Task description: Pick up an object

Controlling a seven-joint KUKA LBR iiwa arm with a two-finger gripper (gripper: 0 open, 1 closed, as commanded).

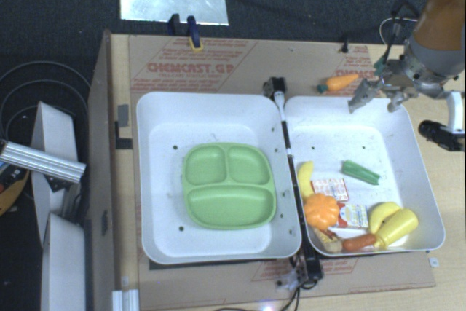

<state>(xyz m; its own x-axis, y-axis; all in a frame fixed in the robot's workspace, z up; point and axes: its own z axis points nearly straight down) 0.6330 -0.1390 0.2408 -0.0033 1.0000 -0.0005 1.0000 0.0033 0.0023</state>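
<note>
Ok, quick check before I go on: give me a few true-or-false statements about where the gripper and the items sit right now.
1. The green divided tray lies in the left bin. True.
2. The gripper hangs over the left bin. False: it is at the right bin's far edge, fingers spread and holding nothing.
3. The orange round fruit sits in the right bin's near part. True.
4. The green pod lies on the tray. False: it lies on the right bin's floor, apart from the pile.
5. A carrot-like piece lies on the cardboard outside both bins. True.
</note>
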